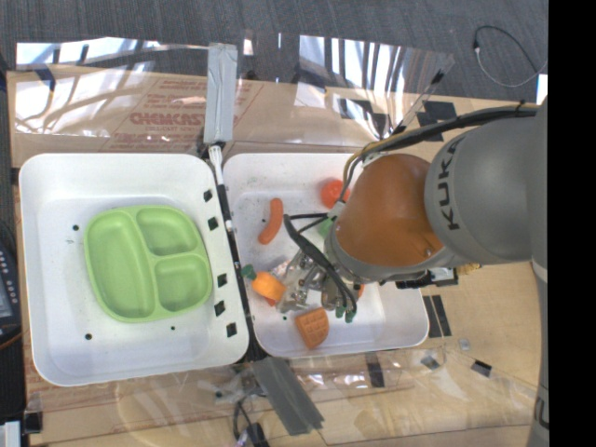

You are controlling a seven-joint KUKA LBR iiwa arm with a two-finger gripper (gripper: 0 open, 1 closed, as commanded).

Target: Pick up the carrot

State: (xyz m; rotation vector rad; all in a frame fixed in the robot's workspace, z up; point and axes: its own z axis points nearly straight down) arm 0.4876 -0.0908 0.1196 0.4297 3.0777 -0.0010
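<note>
The carrot [267, 288], a short orange piece with a small green top, lies in the right bin [402, 317] close to its left wall. My gripper [300, 285] hangs low in that bin just to the right of the carrot, nearly touching it. The arm's orange band and grey wrist rise behind it and cover the bin's middle and right part. Nothing shows as held.
Around the gripper lie an orange sausage-shaped piece [270, 220] up and left, a red-orange piece [332, 193] at the back, and an orange wedge [313, 327] near the front wall. The left bin [47, 250] holds a green divided plate [149, 262].
</note>
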